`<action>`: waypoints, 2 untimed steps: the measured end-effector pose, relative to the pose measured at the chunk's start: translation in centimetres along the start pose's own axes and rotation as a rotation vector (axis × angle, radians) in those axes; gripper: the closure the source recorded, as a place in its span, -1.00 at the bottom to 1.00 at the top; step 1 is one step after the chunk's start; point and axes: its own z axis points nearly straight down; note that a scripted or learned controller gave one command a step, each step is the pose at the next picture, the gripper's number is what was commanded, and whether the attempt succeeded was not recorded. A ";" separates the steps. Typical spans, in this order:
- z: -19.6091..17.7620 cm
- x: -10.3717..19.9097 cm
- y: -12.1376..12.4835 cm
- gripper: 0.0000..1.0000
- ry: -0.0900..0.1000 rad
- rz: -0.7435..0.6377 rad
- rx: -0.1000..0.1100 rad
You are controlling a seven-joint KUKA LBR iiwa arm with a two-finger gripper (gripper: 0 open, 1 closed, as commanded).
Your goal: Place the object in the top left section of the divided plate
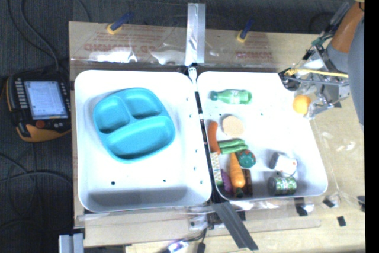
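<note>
Seemingly, the task's object is the small round orange ball (301,103), smooth like a toy fruit, sitting at the far right edge of the right white bin (308,145), right against the two-finger gripper (317,99). The ball lies just left of the metal fingers, and from this slanted view I cannot tell whether it is pinched between them or merely beside them, nor how wide they stand. My judgement is that this is the pick step, with the carry across not yet done.

Its goal, the turquoise divided plastic plate (135,122), rests tilted in the left white bin (89,186), well apart from the ball. The plate is glossy and rounded, with two small upper wells and one broad lower one; the upper-left well looks bare.

Around the ball the right bin is cluttered, most of it toward the dividing wall: a green plastic bottle (231,96) lying on its side, a tan round disc (232,125), an orange carrot-shaped toy (236,170), a green pod-like piece (231,146) and a dark tin can (284,184). That crowding probably makes the isolated ball the easier pick.
</note>
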 end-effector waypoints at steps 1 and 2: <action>0.0 0.0 0.0 -1.00 0.000 0.001 0.000; -0.8 0.0 -0.1 1.00 -0.004 -0.004 0.002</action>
